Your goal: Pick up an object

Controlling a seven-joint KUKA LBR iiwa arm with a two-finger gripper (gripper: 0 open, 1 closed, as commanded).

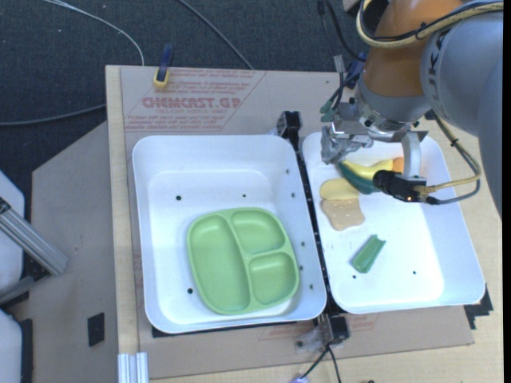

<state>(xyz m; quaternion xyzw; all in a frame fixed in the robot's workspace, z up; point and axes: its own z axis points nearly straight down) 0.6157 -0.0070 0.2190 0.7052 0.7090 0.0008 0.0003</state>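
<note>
My gripper (337,150) hangs over the far left part of the right bin (447,278). Just right of and below it lies a yellow and dark green curved object (361,171), with a small orange piece (397,163) beside it. A pale yellow rounded piece (337,188) and a beige piece (344,211) lie in front of the gripper, near the bin's left wall. Further toward the front rests a green block (368,254). I cannot see anything held by the gripper.
The left bin (160,174) holds a light green divided plate (242,258). A black clamp (288,124) sits at the far end of the wall between the bins. The arm's grey body and orange band (407,30) lean over the right bin's far side.
</note>
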